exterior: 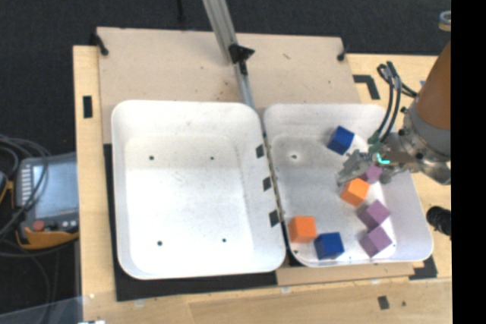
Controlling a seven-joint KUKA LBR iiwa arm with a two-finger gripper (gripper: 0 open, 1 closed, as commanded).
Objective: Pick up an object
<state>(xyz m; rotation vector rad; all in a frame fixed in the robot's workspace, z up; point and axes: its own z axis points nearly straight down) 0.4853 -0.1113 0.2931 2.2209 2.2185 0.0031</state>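
Surface (pixel 220 61): carries two bins side by side, touching along their inner edges.
Left bin (pixel 133 121): at 9 o'clock of the pair.
Right bin (pixel 292 121): at 3 o'clock, holding six cubes.
Upper cube (pixel 341 139): toward 12 o'clock in the right bin.
Hand (pixel 363 165): at 4 o'clock from the upper cube, just above the middle cube (pixel 354 192).
Stacked pair of cubes (pixel 374 226): at 5 o'clock from the middle cube, touching each other.
Front cubes: one (pixel 303 228) by the inner wall, another (pixel 329 245) beside it at 4 o'clock.
Pole (pixel 216 4): rises at 12 o'clock, behind where the bins meet.
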